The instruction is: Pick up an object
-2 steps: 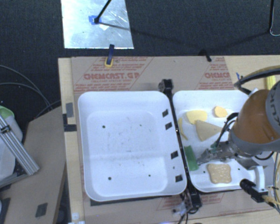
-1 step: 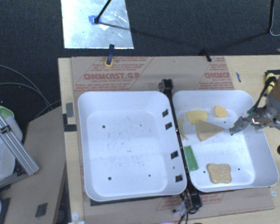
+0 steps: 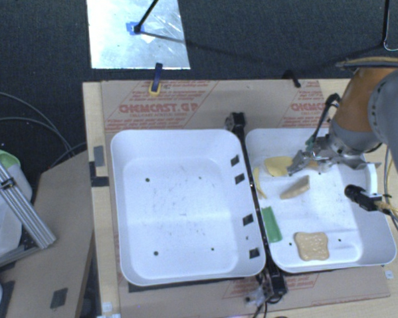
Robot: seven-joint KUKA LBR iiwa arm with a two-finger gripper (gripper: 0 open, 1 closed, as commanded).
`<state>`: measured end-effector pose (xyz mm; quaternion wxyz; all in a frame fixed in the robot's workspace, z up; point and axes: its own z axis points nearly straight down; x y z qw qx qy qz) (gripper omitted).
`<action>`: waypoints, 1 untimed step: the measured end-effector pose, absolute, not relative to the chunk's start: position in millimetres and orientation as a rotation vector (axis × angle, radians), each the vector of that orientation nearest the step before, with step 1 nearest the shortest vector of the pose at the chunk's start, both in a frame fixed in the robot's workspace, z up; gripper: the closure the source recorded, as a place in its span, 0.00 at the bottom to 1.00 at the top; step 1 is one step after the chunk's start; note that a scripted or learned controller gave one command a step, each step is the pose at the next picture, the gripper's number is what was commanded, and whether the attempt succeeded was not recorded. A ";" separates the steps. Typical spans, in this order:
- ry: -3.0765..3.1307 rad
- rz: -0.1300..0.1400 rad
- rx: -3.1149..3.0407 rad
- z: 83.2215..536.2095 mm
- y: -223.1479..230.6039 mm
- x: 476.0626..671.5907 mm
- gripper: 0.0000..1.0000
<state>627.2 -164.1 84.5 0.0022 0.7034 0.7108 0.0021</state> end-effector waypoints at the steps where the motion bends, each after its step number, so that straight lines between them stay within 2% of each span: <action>1: 2.232 0.021 2.198 192.5 -67.9 656.7 0.00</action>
